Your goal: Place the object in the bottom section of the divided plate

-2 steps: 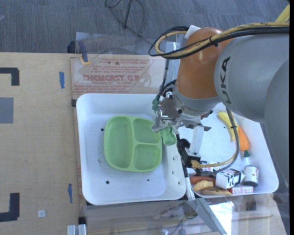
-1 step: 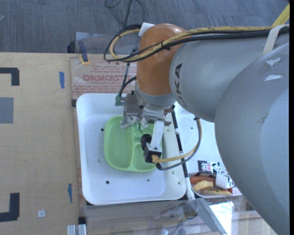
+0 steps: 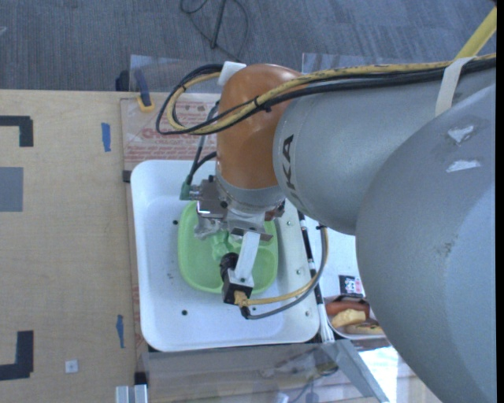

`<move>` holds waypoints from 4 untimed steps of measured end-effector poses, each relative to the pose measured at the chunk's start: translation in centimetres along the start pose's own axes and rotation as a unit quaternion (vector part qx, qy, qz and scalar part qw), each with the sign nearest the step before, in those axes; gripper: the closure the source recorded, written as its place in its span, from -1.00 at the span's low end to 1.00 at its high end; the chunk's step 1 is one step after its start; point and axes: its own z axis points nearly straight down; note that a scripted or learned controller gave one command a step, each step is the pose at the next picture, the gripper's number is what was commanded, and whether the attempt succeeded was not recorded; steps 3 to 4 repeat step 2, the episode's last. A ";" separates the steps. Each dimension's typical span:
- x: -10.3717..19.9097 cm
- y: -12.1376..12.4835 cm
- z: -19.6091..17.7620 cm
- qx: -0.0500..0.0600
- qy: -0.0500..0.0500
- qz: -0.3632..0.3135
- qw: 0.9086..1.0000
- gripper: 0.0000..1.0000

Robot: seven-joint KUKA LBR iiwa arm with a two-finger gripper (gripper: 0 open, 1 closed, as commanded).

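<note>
Plate (image 3: 191,264), green, in left bin (image 3: 157,319) under pincer (image 3: 227,234); pincer's opening hidden, cannot tell.

We look down on a grey carpeted floor (image 3: 339,27) along the top, where a dark cable (image 3: 214,22) lies in loose loops. On the left we see a pale wooden bench top (image 3: 63,244), evenly lit, marked with black corner brackets (image 3: 26,132) and short strips of blue tape (image 3: 105,136). A brown board with red print (image 3: 150,138) lies against its right edge.
</note>
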 end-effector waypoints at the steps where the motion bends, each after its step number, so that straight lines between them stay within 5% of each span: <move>1: -4.1 2.2 5.0 0.000 0.000 0.026 1.000 1.00; 2: -1.6 0.0 0.9 -0.002 0.000 0.055 0.998 1.00; 4: -1.6 0.0 0.9 -0.002 0.000 0.055 0.998 1.00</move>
